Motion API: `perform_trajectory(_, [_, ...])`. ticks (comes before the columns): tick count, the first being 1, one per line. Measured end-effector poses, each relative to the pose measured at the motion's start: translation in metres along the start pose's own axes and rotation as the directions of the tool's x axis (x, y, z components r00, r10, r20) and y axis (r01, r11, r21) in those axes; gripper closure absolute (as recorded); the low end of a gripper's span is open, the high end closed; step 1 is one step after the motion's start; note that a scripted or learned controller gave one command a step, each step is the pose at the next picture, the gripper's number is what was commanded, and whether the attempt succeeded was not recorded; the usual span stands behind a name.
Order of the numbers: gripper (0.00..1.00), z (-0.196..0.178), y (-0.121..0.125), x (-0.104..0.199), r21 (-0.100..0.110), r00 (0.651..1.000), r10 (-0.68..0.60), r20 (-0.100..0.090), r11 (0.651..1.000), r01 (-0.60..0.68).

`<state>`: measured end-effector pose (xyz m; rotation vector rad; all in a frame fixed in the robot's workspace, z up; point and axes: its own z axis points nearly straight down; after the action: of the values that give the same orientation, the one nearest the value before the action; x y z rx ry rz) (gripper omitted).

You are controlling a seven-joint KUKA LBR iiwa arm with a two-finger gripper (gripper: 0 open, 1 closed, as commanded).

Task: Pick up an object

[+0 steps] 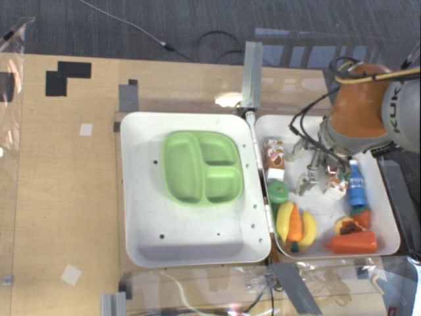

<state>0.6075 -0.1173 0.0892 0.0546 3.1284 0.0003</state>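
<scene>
My gripper hangs over the middle of the right bin, its fingers apart with nothing between them. Just to its right lie a small white and red carton and a blue bottle. To its left sit a red and white packet and a green round lid. In front of it lie a yellow banana, an orange carrot, a red and yellow fruit piece and a long red-orange vegetable.
The left bin holds a green divided plate. A metal divider post stands between the bins at the back. Dark cables loop from the arm over the right bin's back edge.
</scene>
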Motion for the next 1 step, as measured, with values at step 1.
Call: perform_trajectory(1, [0.0,-0.0015,-0.066,0.078,0.003,0.976,0.219,0.001,0.976,-0.219])
